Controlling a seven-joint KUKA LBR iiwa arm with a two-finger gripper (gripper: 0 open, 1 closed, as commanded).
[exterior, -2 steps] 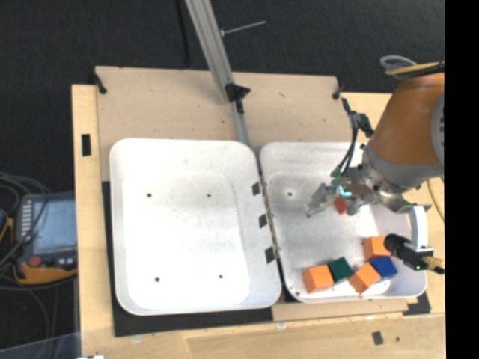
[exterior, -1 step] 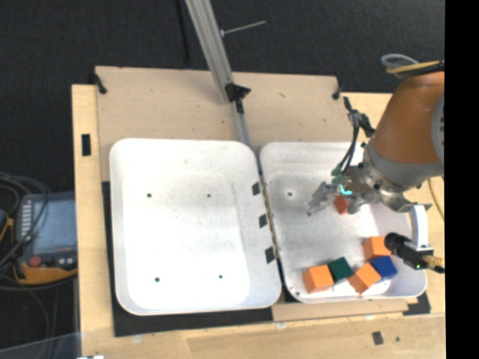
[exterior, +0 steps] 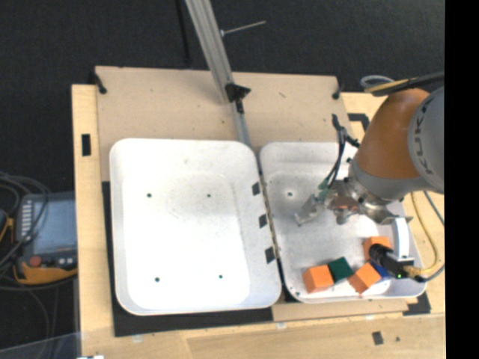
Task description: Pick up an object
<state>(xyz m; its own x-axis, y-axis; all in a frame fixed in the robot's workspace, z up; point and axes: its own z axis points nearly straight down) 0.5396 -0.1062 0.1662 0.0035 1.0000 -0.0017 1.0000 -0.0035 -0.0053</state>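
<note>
Orange arm [exterior: 397, 144], pincer [exterior: 323, 209] over right bin [exterior: 292, 167]

Two orange blocks [exterior: 318, 277] [exterior: 366, 277], a dark green one [exterior: 341, 268] between them, white bins [exterior: 135, 163], tan bench [exterior: 187, 96], orange-banded grey arm [exterior: 393, 144].

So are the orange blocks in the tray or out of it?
In. Both orange blocks sit inside the right bin, along its near edge, a green block between them.

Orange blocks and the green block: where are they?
Left orange block [exterior: 318, 277], camera view, top face.
Right orange block [exterior: 366, 277], camera view, top face.
Green block [exterior: 340, 268], camera view, top face.
</note>
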